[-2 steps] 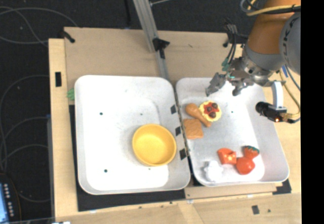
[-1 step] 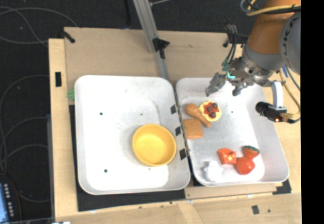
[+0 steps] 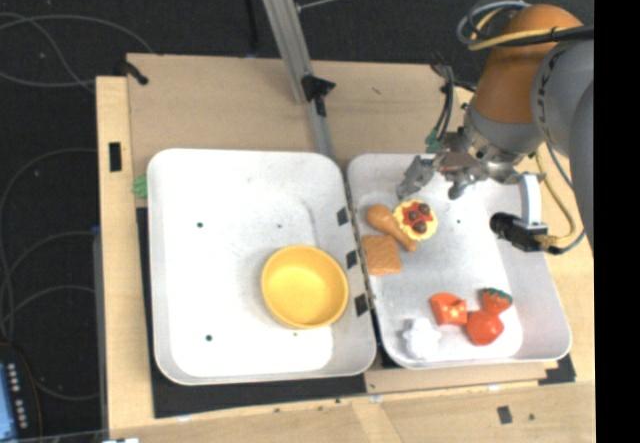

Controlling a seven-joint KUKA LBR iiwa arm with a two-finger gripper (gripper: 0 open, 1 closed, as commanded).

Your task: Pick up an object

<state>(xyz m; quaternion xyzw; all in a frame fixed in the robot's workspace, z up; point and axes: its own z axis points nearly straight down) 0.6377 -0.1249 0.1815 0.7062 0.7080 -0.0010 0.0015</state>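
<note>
We see the gripper [image 3: 436,178] hanging over the far end of the right bin [image 3: 530,316], its fingers spread apart with nothing between them. Just below it lies a small round yellow tart [image 3: 416,219] topped with dark red berries, touching a tan drumstick-shaped piece [image 3: 385,224] near the bin's left wall. A toast-like square [image 3: 381,255] sits beside them. The left bin [image 3: 200,231] holds a yellow bowl [image 3: 304,286] toward its near right corner.

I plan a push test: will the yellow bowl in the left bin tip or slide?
The bowl sits upright and looks wide and shallow, so it would probably slide, not tip. It looks like light plastic; a rim pinch may suit better.
</note>
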